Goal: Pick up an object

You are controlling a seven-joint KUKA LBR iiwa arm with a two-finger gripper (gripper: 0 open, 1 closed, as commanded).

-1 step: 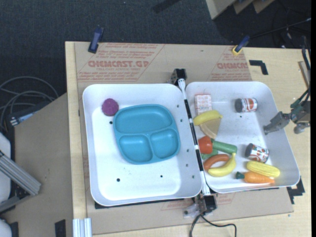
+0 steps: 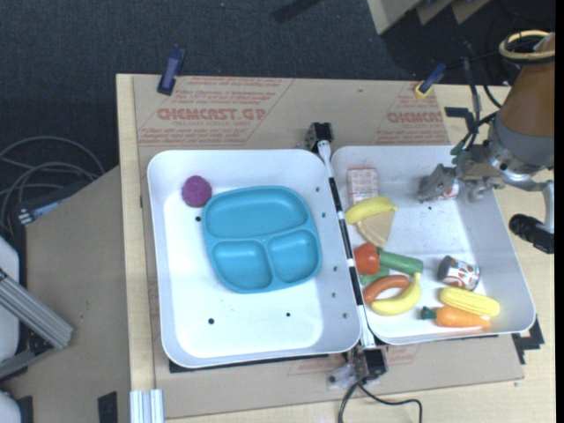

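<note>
My gripper (image 2: 438, 186) hangs over the far right part of the right bin (image 2: 493, 236), with the grey wrist and orange band behind it at the right edge. Nothing shows in its grasp. To its left lie a pink-and-white packet (image 2: 362, 183), a yellow banana (image 2: 370, 209) and a tan wedge (image 2: 377, 229). Nearer the front are a red-and-green vegetable (image 2: 366, 259), a green cucumber (image 2: 402, 262), a red sausage (image 2: 388, 284), a second banana (image 2: 398, 300), a small can (image 2: 459, 273), a corn cob (image 2: 470, 302) and an orange carrot (image 2: 454, 318).
The left bin (image 2: 176, 307) holds a blue divided plate (image 2: 262, 238) and a purple ball (image 2: 196, 190) at its far left corner. Blue clips (image 2: 170, 70) pin the cardboard bench top. Cables lie on the floor at the left.
</note>
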